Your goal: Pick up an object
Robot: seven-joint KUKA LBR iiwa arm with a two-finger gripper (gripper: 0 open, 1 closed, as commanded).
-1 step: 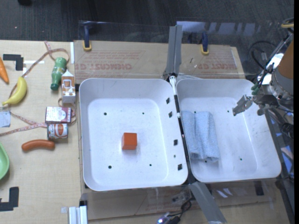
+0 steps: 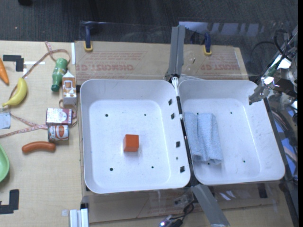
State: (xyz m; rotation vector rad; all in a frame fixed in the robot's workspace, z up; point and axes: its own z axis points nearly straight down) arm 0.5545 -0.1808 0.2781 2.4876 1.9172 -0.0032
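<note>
One orange cube (image 2: 131, 143) near the middle of the left bin (image 2: 94, 174), well apart from the gripper (image 2: 265, 86) at the far right rim of the right bin (image 2: 265, 174). Cannot tell the grip state. Folded blue-grey cloth (image 2: 203, 137) in the right bin's left half.

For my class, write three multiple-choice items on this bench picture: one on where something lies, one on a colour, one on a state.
1. Where does the cube lie?
A. in the left bin
B. in the right bin
C. on the bench beside the banana

2. What colour is the cube?
A. green
B. orange
C. blue

3. How does the cloth lie?
A. spread flat over the whole bin floor
B. hanging over the bin's rim
C. folded into a bunched strip

Key: 1 A, the orange cube sits on the floor of the left bin. 2 B, it is plainly orange. 3 C, the light blue cloth lies folded in the right bin.
</note>
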